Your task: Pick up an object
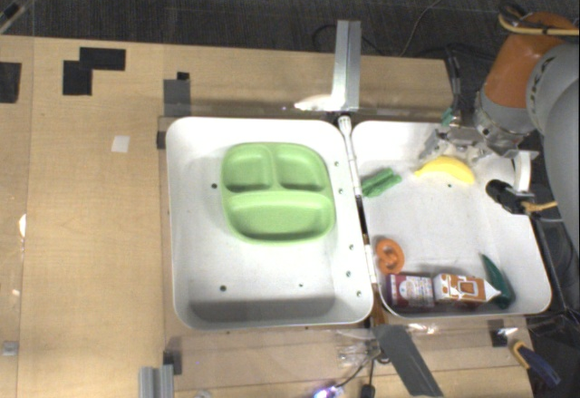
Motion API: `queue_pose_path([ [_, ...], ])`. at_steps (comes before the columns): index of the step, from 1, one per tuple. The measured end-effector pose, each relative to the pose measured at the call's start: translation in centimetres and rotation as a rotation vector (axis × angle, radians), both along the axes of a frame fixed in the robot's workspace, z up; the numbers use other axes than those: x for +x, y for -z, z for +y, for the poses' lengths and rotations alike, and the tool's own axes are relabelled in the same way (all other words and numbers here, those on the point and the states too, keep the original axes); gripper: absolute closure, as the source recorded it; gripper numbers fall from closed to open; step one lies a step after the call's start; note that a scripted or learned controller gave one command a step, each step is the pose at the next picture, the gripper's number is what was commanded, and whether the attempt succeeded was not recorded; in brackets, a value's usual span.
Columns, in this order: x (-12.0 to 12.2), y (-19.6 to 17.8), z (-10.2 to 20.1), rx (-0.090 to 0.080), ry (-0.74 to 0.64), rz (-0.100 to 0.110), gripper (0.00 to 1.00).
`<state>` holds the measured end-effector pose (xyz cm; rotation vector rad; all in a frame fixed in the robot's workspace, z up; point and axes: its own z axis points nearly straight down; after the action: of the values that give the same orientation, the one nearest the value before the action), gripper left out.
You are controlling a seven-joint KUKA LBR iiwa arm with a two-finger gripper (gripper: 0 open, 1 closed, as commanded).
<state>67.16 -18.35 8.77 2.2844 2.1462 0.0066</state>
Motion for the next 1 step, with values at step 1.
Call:
queue_pose_path([
  [1,-1.56,0.03,0.16,0.003,0.139,-0.001,0.00],
])
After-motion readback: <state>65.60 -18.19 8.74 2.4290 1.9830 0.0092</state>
